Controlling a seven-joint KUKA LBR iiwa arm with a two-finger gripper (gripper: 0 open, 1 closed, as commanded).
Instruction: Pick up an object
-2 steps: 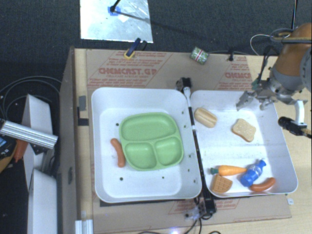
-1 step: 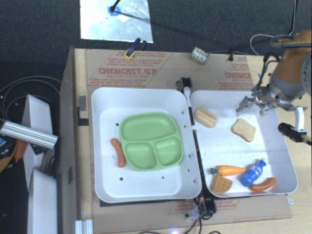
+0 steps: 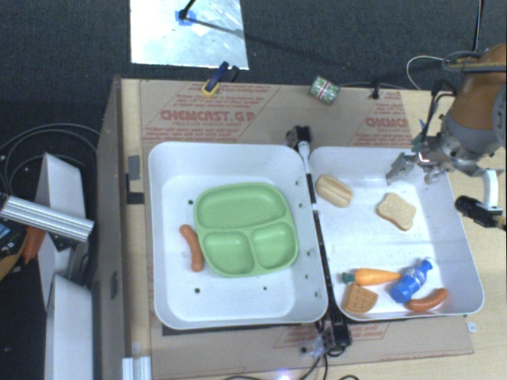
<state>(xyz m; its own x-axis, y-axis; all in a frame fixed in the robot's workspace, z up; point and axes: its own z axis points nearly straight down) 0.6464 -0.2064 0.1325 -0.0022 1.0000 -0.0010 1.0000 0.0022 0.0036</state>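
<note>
My gripper (image 3: 415, 168) hangs over the far right part of the right bin (image 3: 455, 248), open, with nothing between its fingers. A slice of bread (image 3: 395, 210) lies just below and left of it, apart from the fingers. A hot dog bun (image 3: 333, 190) rests near the bin's far left wall. Along the near edge lie a carrot (image 3: 375, 276), a blue bottle (image 3: 410, 282), a waffle piece (image 3: 360, 298) and a sausage (image 3: 428, 300).
The left bin (image 3: 170, 204) holds a green divided plate (image 3: 245, 229) and a second sausage (image 3: 191, 247) beside it. A small can (image 3: 324, 89) and a yellow-and-blue clip (image 3: 216, 80) lie on the cardboard behind the bins. Cables run at the left.
</note>
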